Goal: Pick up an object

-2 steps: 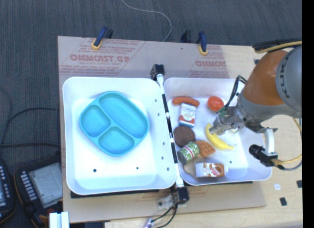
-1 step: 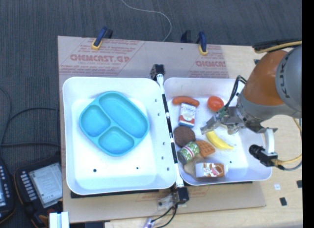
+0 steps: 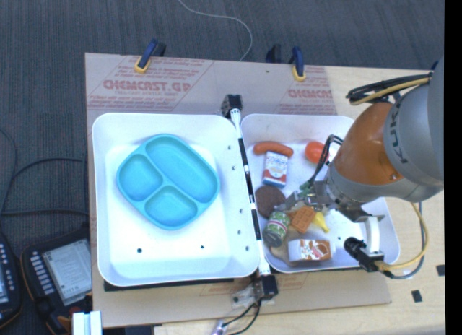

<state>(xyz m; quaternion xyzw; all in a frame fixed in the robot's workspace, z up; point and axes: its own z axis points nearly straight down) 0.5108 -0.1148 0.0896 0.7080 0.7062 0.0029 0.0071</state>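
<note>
The right bin (image 3: 252, 159) holds several toy foods. A sausage (image 3: 274, 147) and an orange-red round piece (image 3: 315, 151) lie at the back, with a small red and blue carton (image 3: 275, 169) in front of them. Further forward are a brown disc (image 3: 269, 197), a green can (image 3: 276, 229), an orange waffle-like piece (image 3: 303, 219), a yellow piece (image 3: 320, 220) and a brown and white box (image 3: 310, 250). My gripper (image 3: 302, 201) is low in the middle of this bin, just above the waffle-like piece and right of the brown disc. The wrist hides the bin's right part.
The left bin (image 3: 108, 182) holds a blue divided plate (image 3: 167, 180). A black hinge strip (image 3: 245, 175) runs between the bins. Clamps (image 3: 148, 53) hold the cardboard bench top at the back. Cables hang from the arm near the right bin's front corner (image 3: 368, 254).
</note>
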